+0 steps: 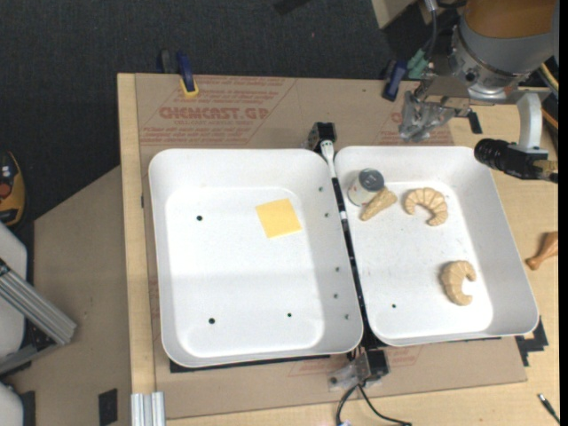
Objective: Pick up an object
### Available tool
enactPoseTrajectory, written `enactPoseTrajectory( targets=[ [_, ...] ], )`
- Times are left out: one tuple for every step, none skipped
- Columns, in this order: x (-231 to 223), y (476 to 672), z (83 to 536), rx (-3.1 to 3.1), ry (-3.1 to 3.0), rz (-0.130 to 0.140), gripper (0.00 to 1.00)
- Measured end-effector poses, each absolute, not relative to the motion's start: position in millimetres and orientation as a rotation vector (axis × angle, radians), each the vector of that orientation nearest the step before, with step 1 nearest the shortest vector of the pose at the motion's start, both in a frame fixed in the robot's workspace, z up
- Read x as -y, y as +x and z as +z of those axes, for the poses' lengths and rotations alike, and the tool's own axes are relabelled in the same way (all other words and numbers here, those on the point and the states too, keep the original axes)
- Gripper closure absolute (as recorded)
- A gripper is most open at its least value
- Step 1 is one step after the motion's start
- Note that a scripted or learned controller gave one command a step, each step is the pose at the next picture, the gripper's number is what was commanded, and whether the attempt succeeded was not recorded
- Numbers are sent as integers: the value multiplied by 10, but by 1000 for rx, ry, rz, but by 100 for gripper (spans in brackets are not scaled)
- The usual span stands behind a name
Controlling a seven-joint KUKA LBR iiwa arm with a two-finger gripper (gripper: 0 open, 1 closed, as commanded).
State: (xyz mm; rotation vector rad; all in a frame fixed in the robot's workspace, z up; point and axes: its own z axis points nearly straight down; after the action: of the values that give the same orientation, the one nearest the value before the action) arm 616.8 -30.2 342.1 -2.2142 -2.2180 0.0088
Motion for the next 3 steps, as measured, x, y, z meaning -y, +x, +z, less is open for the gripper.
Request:
enactPoseTrajectory(
  targets=[
    [21, 6556, 4573, 2235, -2225, -18, 100],
    [-1021, 5837, 3818, 2227, -2202, 9, 100],
    [-1180, 5255, 3374, 2220, -2212, 11, 100]
  ],
)
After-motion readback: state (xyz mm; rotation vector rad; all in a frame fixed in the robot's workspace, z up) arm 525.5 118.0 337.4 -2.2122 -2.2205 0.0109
